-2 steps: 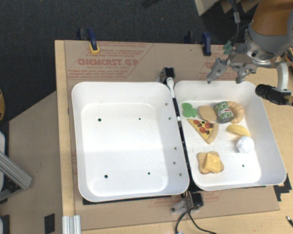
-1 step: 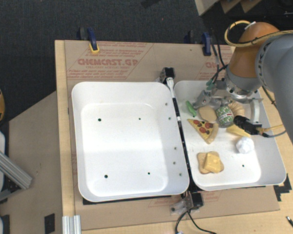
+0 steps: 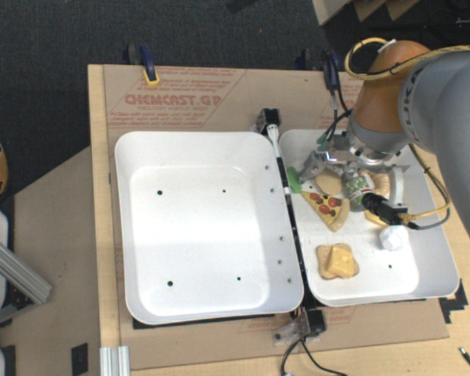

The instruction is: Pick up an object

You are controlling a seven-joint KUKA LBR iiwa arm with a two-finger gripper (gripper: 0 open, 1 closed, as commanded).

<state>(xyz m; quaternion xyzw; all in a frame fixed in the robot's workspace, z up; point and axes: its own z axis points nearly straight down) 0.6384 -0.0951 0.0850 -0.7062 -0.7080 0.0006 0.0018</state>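
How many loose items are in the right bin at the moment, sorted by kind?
Pizza slice: 1
Tan bread-like piece: 1
White lump: 1
Green piece at the bin's left wall: 1
Green-and-white item under the end effector: 1
Pale flat item beside it, partly hidden: 1
Total: 6 that I can make out; the arm may hide more.

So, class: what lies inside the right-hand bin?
In the right bin: a pizza slice, a tan bread-like piece, a small white lump and something green. The gripper covers more items beneath it.
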